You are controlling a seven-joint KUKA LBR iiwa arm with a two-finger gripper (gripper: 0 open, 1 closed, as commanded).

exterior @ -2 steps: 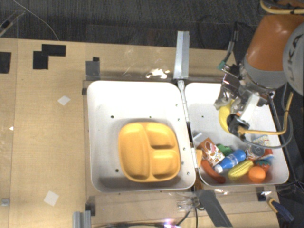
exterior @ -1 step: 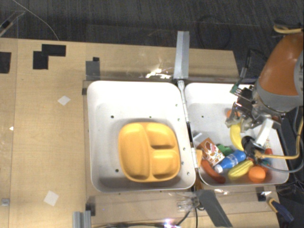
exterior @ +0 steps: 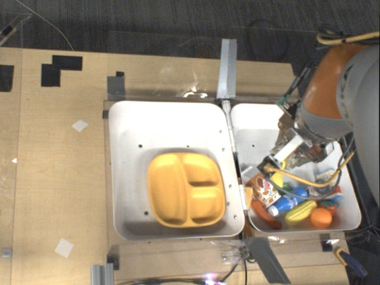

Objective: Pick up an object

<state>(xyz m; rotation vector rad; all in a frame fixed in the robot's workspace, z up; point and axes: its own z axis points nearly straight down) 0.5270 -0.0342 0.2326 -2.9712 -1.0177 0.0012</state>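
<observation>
Claw: the claw point(exterior: 304, 158) is hanging over the right bin point(exterior: 255, 120), above the middle of its right half, just up-view of the pile of things.
Claw state: the wrist is blocking the view here, so I cannot tell whether the claw is standing wide or narrow, and nothing is showing as held.
Brown packet: the brown packet point(exterior: 265, 190) is lying in the right bin close to the divider, down-view and left of the claw, near it but seemingly not touching.
Blue bottle: the blue bottle point(exterior: 285, 205) is lying on a slant just beside the packet, below the claw in the view.
Yellow banana: the yellow banana point(exterior: 301, 211) is resting against the bottle's right side, near the bin's lower wall.
Orange ball: the orange ball point(exterior: 321, 217) is sitting in the bin's lower right corner, just beside the banana.
Arm: the arm point(exterior: 332, 94) is reaching in from the right, its orange band sitting over the bin's upper right corner and the grey wrist pointing down and to the left.
Left bin: the left bin point(exterior: 136, 123) is holding a yellow divided tray point(exterior: 187, 189), lying flat in its lower half, well apart from the claw.
Desk: the desk point(exterior: 53, 177) is carrying both bins side by side.
</observation>
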